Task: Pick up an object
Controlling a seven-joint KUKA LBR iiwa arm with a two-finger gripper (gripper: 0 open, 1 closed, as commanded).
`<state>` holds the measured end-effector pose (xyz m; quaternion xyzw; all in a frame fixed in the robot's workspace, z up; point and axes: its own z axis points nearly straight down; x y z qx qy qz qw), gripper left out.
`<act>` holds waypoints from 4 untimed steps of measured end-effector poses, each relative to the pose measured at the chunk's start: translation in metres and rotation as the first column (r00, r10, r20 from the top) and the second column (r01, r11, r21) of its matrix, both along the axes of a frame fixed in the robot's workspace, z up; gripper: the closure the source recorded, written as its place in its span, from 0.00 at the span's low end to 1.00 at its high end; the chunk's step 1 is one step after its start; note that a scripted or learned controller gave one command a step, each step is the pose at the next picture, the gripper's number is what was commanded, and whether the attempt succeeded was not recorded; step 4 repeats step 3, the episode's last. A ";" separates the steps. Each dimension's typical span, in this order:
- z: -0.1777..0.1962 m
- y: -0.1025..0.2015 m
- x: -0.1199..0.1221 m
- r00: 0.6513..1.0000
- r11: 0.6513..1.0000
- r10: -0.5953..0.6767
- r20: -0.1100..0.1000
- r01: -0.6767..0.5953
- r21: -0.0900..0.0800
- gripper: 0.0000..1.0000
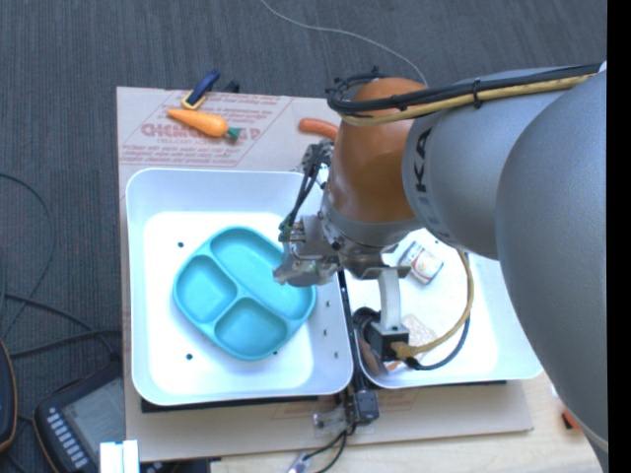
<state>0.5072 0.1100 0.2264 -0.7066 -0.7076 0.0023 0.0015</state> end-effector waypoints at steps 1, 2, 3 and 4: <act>0.009 0.000 0.000 1.000 1.000 0.001 -0.001 -0.001 0.000 1.00; 0.019 0.000 0.000 1.000 1.000 0.002 -0.002 -0.002 0.000 1.00; 0.028 0.000 0.001 1.000 1.000 0.003 -0.003 -0.003 0.000 1.00; 0.028 0.000 0.001 1.000 1.000 0.003 -0.003 -0.003 0.000 1.00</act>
